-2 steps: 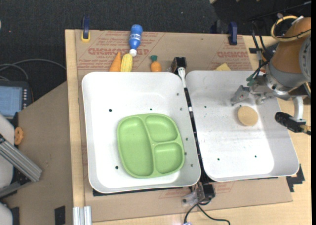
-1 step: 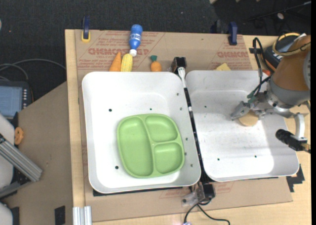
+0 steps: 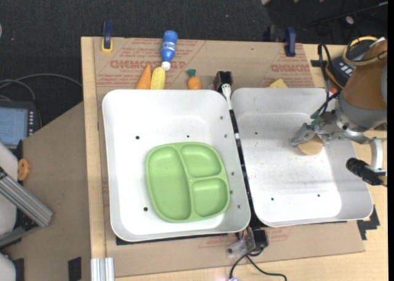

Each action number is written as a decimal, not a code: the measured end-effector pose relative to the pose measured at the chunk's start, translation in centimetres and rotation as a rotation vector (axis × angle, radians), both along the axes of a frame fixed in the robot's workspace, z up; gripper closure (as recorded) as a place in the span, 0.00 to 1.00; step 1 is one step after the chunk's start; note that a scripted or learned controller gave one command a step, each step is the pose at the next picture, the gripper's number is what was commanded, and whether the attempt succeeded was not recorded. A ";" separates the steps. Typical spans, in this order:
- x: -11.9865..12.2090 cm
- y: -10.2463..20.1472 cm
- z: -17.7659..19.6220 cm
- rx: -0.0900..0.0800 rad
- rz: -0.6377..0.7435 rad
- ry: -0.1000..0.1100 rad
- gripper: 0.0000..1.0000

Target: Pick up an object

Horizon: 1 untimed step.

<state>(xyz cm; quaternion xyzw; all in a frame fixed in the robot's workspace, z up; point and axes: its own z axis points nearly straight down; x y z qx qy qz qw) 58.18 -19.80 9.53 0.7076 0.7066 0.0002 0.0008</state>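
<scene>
The big grey arm is reaching into the right bin, and its gripper is sitting low over a small tan object near the bin's middle. I cannot tell if the gripper is open or closed. To do this well, I think it should squeeze the object right across its middle before lifting slowly.

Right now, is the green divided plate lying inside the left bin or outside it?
Inside. The green divided plate lies flat on the floor of the left bin, with the bin's white rim showing all around it.
</scene>
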 end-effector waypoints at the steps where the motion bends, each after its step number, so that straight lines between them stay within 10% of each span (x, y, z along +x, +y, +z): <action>1: 7.1 9.2 -1.1 0.003 0.012 -0.005 1.00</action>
